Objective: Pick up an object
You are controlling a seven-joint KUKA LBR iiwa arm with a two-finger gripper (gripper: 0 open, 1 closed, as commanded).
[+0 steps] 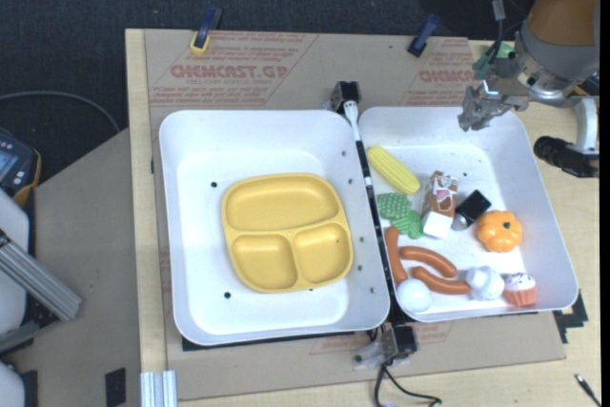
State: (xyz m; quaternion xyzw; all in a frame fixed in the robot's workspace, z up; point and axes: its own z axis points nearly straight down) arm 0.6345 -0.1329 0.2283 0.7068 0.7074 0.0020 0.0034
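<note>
Your gripper (477, 112) hangs over the upper rim of the right bin (548, 205), at about one o'clock in that bin, and you cannot tell its state from here; nothing shows in its grasp. The nearest candidate is the corn cob (393, 169), lying toward eight o'clock from the gripper, its long axis running from ten to four. The pumpkin (498, 230) sits near six o'clock from it, the sausages (424, 264) farther at seven.
</note>
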